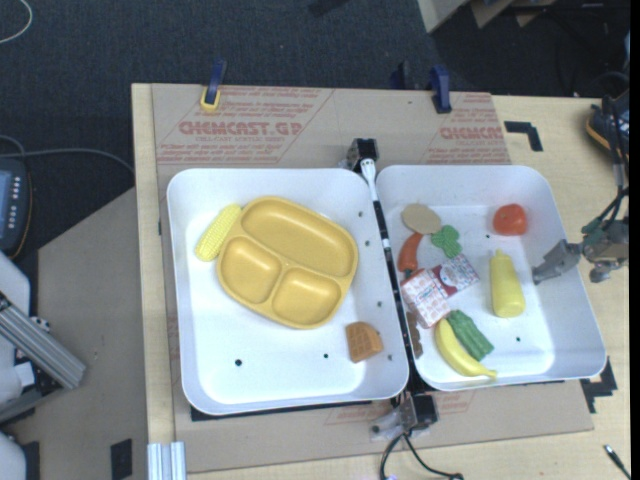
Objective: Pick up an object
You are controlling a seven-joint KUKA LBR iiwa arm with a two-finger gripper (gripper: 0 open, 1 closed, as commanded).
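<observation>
**Bench with two bins, tool at far right rim**

Surface: pale wooden bench (300,118) printed with red lettering, clamped at its far edge by a yellow clamp (210,96) and a blue clamp (439,88). Dark carpet beyond it. Two white bins sit side by side, touching along a black seam.

Left bin (200,348), well away from the tool: corn cob (217,232) leaning on the left edge of a yellow divided tray (288,260). Brown bread-like piece (364,341) near that bin's front right corner. Open white floor runs along the bin's front and left sides.

Right bin (560,353), nearer the tool: tan oval piece (421,218), green leafy bit (446,238), orange-red sausage shape (409,252), red-and-white packet (437,288), banana (458,349) with a green vegetable (470,334) lying against it, all crowded in the bin's left half. Yellow bottle (506,284) stands apart, just to the tool's left. Red tomato (510,219) sits alone toward the back, left of and beyond the tool. Bare floor lies between bottle and right wall.

Tool (553,262): a grey tip reaching over the right bin's right rim, beside the bottle, not touching it. Nothing is seen in it; whether it is spread or closed cannot be told. Wrist parts (605,243) hang at the frame's right edge.
</observation>
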